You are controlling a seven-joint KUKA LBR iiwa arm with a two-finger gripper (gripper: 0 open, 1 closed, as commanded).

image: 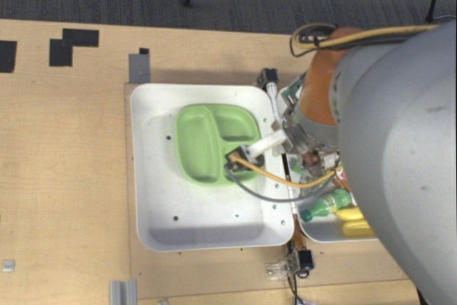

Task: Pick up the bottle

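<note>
**Two bins, one plate, one bottle under the arm**

The left bin [153, 221] holds a single green two-section plate [203, 146] and nothing else loose. The one gripper [308, 159] hangs over the seam between the two bins; whether it is spread or closed I can't make out. One green bottle [323, 208] lies on its side in the right bin [314, 234], near the front edge. A yellow item [353, 221] sits just beside it, partly hidden by the arm [400, 153].

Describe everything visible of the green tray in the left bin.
The green tray is pale and plastic-looking, with rounded corners and a divider making a long compartment on the view's left and a smaller one at upper right. It lies flat, open side up, on the floor of the left bin; its lower right corner is hidden.
</note>
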